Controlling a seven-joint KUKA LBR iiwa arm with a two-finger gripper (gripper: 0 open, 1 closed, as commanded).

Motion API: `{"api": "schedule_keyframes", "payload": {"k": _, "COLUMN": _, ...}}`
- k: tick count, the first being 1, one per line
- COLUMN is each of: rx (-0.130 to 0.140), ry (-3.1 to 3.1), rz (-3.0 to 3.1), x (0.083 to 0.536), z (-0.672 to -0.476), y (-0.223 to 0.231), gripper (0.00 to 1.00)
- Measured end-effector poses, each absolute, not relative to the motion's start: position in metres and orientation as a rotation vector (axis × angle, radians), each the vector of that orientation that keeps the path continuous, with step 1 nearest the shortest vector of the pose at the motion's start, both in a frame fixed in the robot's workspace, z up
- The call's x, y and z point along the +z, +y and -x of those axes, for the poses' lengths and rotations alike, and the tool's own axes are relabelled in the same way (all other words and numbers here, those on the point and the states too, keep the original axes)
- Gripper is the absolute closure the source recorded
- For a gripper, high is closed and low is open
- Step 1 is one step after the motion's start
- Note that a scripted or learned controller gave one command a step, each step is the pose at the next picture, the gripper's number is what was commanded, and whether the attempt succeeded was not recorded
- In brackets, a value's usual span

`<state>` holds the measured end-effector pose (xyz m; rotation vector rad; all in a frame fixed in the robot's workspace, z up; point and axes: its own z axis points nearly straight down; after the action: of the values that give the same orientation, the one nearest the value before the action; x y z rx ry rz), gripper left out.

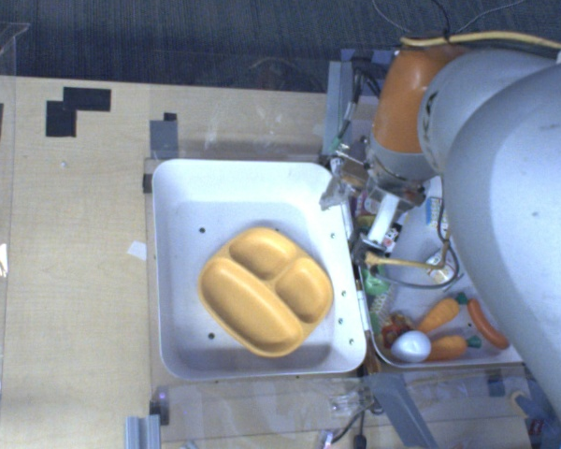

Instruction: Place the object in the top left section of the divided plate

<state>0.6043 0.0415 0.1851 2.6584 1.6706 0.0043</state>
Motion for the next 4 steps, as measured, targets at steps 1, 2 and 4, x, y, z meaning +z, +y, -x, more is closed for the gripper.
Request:
{"api": "schedule_keyframes", "payload": {"k": 1, "rx": 0.006, "ry": 1.687, "rz": -2.645, "x": 0.196, "z": -0.605, "y": 0.044, "gripper": 1.00}}
{"api": "schedule_keyframes", "payload": {"k": 2, "rx": 0.007, "ry": 1.680, "rz": -2.652, "x": 0.302, "z": -0.488, "y": 0.054, "gripper": 1.00}}
{"api": "schedule_keyframes", "payload": {"k": 4, "rx": 0.006, "ry": 2.125, "rz": -2.312, "x": 0.290, "z": -0.576, "y": 0.147, "gripper": 1.00}}
